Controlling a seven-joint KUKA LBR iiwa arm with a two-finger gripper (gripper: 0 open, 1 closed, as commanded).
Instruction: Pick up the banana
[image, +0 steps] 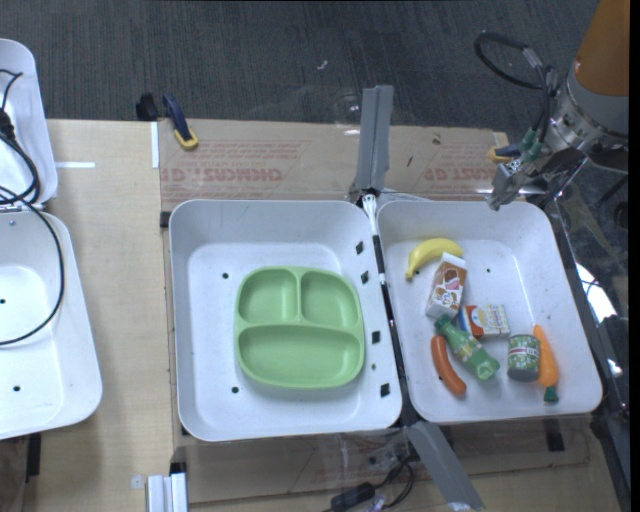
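In the right bin (520, 235), the banana (432, 254) has open white floor above it and to its right, so I can come down there. Below it the small carton (447, 286) touches it and blocks that side. The divider (376, 250) stands near on its left.

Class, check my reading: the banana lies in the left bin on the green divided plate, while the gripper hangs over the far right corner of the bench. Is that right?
Not quite. The camera view shows the banana in the right bin, near its far left corner beside a small carton. The green divided plate sits in the left bin, and the gripper does hang over the far right corner.
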